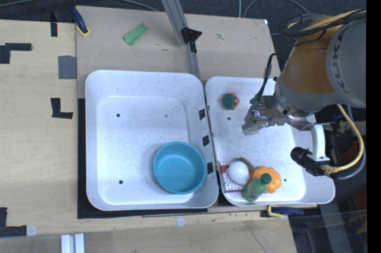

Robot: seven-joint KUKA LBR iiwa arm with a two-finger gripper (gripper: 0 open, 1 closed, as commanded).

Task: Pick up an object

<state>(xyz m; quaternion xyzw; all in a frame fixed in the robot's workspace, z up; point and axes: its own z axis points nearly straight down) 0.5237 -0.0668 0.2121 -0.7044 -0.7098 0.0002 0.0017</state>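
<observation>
- The arm (pixel 324 67) reaches in from the right, its orange band above the wrist, over the right bin (pixel 297 144); the end effector (pixel 257 122) hangs low over that bin's middle, pointing down and left
- Whether the end effector is apart or together cannot be told at this size; nothing shows between its tips
- A small round green-and-orange object (pixel 230 101) lies in the right bin's upper left part, just beside the end effector and apart from it; no long axis shows
- A white egg-shaped object (pixel 239 172), an orange object (pixel 268 178) and a green object (pixel 255 189) cluster at the right bin's near edge, touching one another
- A blue bowl (pixel 178 166) sits upright in the left bin (pixel 119 127), lower right corner
- A green block (pixel 136 34) lies on the tabletop (pixel 232 43) behind the bins, long axis slanted; no writing can be read
</observation>
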